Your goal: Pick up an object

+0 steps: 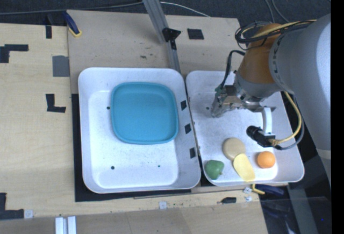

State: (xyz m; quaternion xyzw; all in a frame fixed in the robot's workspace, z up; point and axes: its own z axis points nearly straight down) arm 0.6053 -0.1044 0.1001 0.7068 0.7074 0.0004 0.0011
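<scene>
Nearest the camera, along the lower edge of the right bin (pixel 285 174), lies a cluster of four small objects. From left to right: a green piece (pixel 214 168) in the bin's lower-left corner; a beige rounded piece (pixel 233 147); a yellow elongated piece (pixel 244 167); and an orange ball (pixel 265 160). The yellow piece has its long axis on a diagonal — upper end toward the beige piece, which it touches, lower end pointing toward the bin's near rim and slightly right. The orange ball sits just beside the yellow piece, apart from the green one.

Left of this, the left bin (pixel 94 120) holds a blue square plate (pixel 144 112) with rounded corners, lying flat in the bin's upper half. A grey metal post (pixel 156 9) slants down from the top of the view to the gap between the two bins.

The arm (pixel 269 61), with its orange band, enters from the right and hangs over the upper part of the right bin. The gripper (pixel 216 109) points down and to the left, its tip close to the bin floor near the bin's left wall — well apart from the four objects. Nothing is seen between its fingers; whether they are spread or closed cannot be told from this angle. A black cable fitting (pixel 258 135) and yellow cable trail below the wrist, just above the orange ball.
</scene>
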